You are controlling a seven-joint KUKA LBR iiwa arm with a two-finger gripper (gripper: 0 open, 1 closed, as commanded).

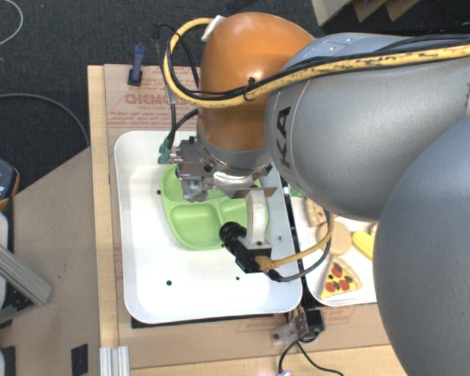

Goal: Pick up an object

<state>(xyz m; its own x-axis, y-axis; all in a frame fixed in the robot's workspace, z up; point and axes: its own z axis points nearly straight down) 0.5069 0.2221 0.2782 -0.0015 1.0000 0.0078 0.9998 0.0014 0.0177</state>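
Under the pincer [194, 188]: smooth green tray [200, 224].

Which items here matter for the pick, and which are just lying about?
In play:
- pincer, low over the left bin
- green sectioned tray beneath it, lying in that bin

Lying about:
- pizza-slice toy and yellow piece in the right bin
- blue clip at the board's far edge
- black cable at the near edge

Dark carpet floor [55, 45]; cardboard bench top [102, 210]
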